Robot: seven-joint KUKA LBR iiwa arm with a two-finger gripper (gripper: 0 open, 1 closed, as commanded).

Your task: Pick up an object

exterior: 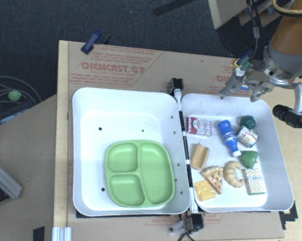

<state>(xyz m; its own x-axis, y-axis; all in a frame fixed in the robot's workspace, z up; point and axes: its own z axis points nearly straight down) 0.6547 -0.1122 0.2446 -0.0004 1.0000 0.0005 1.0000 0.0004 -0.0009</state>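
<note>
Gripper (243, 88) hangs above the far rim of the right bin (280, 169), fingers spread apart, nothing between them. Right bin holds toy food: red packet (199, 126) and blue bottle (228, 136) toward the far edge, croissant (234, 173), pizza slice (214, 178) and cheese wedge (204, 190) toward the near edge. Left bin (87, 138) carries a green divided plate (139, 172).

Two white bins (82, 138) are sitting side by side on the bench. One green divided plate (139, 172) is lying in the left bin. Nine small items are lying in the right bin: one red packet (199, 126), one blue bottle (228, 136), one can (247, 137), two green vegetables (248, 159), one bread roll (199, 156), one croissant (233, 174), one pizza slice (214, 178), one cheese wedge (204, 190).
</note>
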